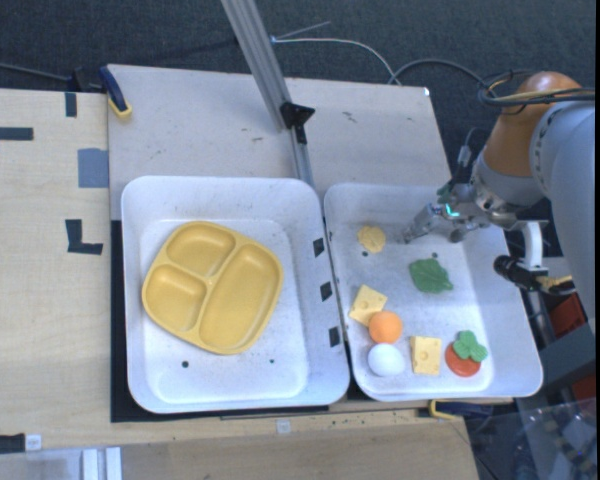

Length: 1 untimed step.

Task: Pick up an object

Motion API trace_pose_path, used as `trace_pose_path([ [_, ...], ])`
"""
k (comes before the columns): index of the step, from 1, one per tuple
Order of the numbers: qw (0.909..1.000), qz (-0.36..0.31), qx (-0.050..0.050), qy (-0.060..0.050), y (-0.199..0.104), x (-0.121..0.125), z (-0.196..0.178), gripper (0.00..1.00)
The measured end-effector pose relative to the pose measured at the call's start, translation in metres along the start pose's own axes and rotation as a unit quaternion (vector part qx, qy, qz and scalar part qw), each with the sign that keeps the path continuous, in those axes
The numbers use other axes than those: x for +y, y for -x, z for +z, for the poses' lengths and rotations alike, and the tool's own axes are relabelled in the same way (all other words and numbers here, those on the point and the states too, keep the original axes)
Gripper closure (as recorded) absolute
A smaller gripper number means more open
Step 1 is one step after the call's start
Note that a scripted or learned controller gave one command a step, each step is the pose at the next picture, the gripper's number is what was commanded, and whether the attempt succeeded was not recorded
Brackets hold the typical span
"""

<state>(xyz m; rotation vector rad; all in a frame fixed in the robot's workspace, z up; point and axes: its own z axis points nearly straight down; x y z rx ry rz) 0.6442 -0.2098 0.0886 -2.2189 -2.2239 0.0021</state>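
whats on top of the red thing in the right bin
A small green leafy piece sits on top of the red round piece, in the right bin near its front right corner. It covers much of the red top, so what lies beneath it cannot be seen.

Two white bins sit side by side. The left bin (140, 208) holds a yellow divided plate (212, 285). The right bin (500, 353) holds toy food — a small yellow lump (372, 238), a green leafy piece (431, 275), two cheese wedges (367, 303) (426, 354), an orange ball (385, 326), a white egg (385, 359) and a red piece topped with green (466, 354). The gripper (427, 224) hangs over the bin's upper part — just beside the yellow lump.
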Motion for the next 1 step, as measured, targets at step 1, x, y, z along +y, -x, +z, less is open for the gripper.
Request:
trace_pose_path([
  [1,1.0000,0.000,0.000,0.000,0.0001,0.0000,0.0000,0.00],
])
